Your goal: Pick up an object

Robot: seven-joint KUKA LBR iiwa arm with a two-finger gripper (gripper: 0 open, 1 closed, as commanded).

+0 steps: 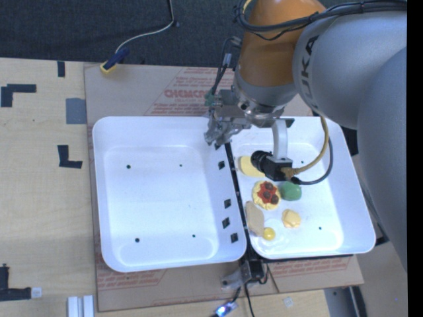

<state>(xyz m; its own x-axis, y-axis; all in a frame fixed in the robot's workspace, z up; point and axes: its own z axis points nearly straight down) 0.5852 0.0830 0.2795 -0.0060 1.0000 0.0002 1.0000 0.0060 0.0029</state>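
Observation:
My gripper hangs over the far end of the divider between the two bins, with the orange-banded wrist above it. No object shows in its grasp. In the right bin lie a yellow banana-like piece, a round yellow toy with red spots, a green lump, a tan wedge, a small yellow ball and a yellow chunk. These objects sit below and to the right of the gripper, apart from it.
The left bin stands beside the right one, both on a cardboard sheet. A black fitting with a cable hangs off the arm over the right bin. The arm's grey body covers the view's upper right.

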